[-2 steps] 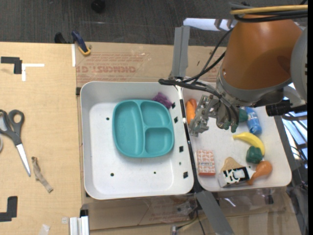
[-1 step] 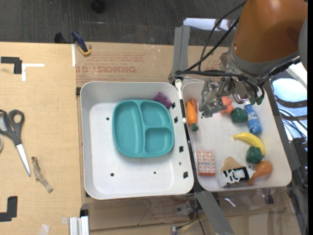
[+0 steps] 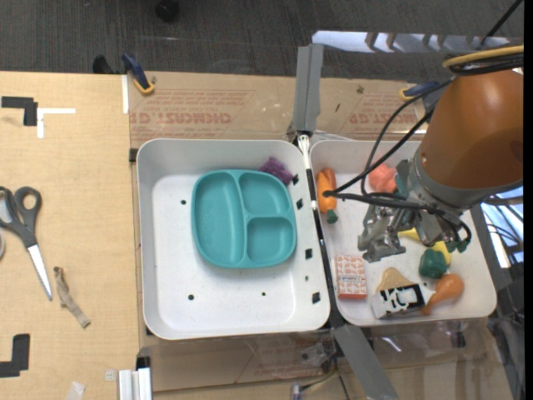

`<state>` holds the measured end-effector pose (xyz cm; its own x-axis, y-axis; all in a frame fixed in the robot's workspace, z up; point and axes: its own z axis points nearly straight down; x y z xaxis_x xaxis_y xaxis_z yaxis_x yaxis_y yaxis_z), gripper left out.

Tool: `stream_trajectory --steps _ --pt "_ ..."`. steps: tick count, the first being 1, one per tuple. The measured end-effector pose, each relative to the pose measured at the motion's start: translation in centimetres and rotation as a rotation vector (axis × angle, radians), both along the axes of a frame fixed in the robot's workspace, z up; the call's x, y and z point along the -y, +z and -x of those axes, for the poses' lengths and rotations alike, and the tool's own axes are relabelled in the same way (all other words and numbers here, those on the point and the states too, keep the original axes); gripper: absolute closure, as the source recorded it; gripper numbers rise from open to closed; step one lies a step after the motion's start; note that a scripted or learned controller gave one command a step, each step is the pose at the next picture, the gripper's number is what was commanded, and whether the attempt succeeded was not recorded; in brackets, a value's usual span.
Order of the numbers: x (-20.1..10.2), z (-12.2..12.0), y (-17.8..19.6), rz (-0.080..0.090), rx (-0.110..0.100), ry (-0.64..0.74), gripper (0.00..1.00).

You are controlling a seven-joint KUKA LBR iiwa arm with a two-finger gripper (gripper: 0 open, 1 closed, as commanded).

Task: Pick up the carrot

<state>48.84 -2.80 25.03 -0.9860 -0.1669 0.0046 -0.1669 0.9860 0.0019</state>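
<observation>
teal divided plate (image 3: 245, 219), scissors (image 3: 25, 232), purple toy (image 3: 276, 170)

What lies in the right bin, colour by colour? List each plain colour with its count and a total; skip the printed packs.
Orange: 2, the carrot and an orange piece
Pink: 1, a pink piece
Yellow: 1, a yellow piece
Green: 1, a green piece
Total: 5

The two bins (image 3: 158, 307) look like smooth white plastic with a slight sheen. The teal divided plate (image 3: 245, 219) in the left bin is matt plastic. The bench (image 3: 67, 182) has a pale, matt wood-look surface, with brown cardboard (image 3: 216, 111) along the bins' far edge. The scissors (image 3: 25, 232) have grey plastic handles and shiny metal blades. The carrot (image 3: 326, 188) looks like smooth orange plastic. The gripper (image 3: 381, 238) is dull grey metal.
</observation>
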Motion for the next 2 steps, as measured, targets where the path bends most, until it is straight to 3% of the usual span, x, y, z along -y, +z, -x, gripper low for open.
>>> stream_trajectory --steps 1,2 --pt "6.1 -1.2 15.3 0.002 0.004 -0.273 1.00" --pt "10.6 -7.5 2.5 0.000 0.002 -0.120 1.00"
